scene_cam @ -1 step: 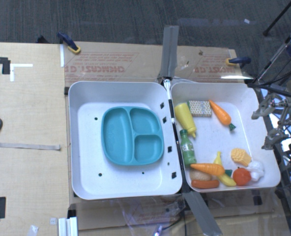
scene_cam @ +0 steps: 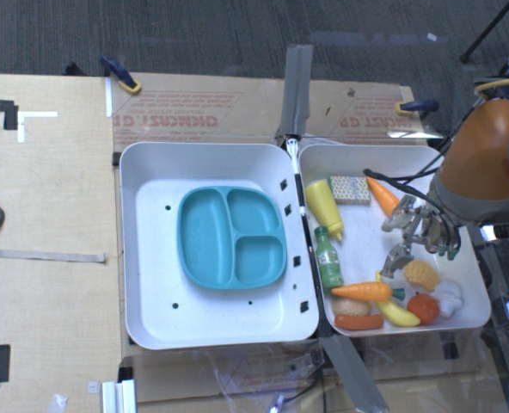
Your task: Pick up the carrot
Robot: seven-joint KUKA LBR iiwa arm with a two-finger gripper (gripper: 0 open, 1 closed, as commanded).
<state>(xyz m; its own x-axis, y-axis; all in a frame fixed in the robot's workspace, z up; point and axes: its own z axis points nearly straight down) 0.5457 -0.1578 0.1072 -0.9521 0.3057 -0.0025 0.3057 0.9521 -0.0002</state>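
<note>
An orange carrot (scene_cam: pixel 362 291) with a green stub end lies on its side near the front of the right bin (scene_cam: pixel 358 166). A second orange, cone-shaped piece (scene_cam: pixel 382 194) lies near the back of that bin. My gripper (scene_cam: pixel 399 241) hovers over the middle right of the bin, between the two orange pieces, just above and right of the lying carrot. Its fingers (scene_cam: pixel 398 221) stand apart, open, with nothing between them.
The right bin also holds a yellow bottle (scene_cam: pixel 324 206), a green bottle (scene_cam: pixel 328 257), a speckled sponge (scene_cam: pixel 349 189), a sausage (scene_cam: pixel 358 322), a banana (scene_cam: pixel 400 313), a red tomato (scene_cam: pixel 424 307), a yellow lump (scene_cam: pixel 421 274) and a white piece (scene_cam: pixel 450 295). A teal divided plate (scene_cam: pixel 232 237) sits in the left bin (scene_cam: pixel 143 256).
</note>
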